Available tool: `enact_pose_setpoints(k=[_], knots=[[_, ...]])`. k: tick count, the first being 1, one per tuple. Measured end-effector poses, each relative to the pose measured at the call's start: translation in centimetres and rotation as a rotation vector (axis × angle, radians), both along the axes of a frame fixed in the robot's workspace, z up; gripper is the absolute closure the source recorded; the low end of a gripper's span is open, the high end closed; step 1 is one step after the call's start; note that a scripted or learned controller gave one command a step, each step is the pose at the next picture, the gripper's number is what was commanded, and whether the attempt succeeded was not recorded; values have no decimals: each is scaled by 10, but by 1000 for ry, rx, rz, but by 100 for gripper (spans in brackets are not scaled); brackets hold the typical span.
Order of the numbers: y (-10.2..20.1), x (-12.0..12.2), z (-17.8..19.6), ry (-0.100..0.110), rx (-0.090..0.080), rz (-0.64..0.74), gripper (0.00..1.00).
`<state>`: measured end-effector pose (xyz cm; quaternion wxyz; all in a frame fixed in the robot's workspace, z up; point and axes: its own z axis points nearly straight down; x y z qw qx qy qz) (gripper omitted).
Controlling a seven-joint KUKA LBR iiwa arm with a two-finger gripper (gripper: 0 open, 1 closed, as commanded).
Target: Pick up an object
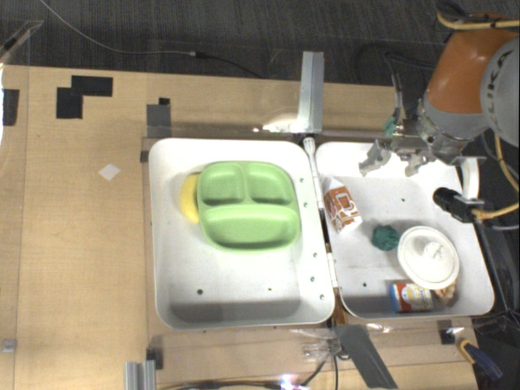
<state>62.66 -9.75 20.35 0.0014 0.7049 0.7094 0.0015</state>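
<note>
Plainly, the gripper hangs over the upper part of the right bin, its two fingers spread apart with nothing between them. Four candidates lie below it. A packet leans against the left wall of that bin, a small teal lump sits mid-floor, a white bowl stands just right of the lump, and a can lies on its side at the lower edge, touching or nearly touching the bowl.

The teal lump looks soft and light, probably crumpled or rubbery, and should give under the fingers; a pinch straight down across its middle seems the safest hold, and it stands clear of its neighbours. The packet appears light and stiff-edged but glossy, so it may slip, and the wall beside it leaves little room for a finger. The bowl looks rigid and smooth, likely too wide to span, so only its rim offers a hold. The can is hard and round and could roll away.

In the left bin a green tray covers most of a yellow thing, whose shape cannot be made out. The arm is cut off at the upper right of the frame. Print on the packet and can is too blurred to read, and the bowl partly hides the can's right end.
</note>
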Motion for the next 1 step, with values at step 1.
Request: enact_pose_setpoints(k=[1], knots=[[1,-62,-85,-15,0,-20,0]])
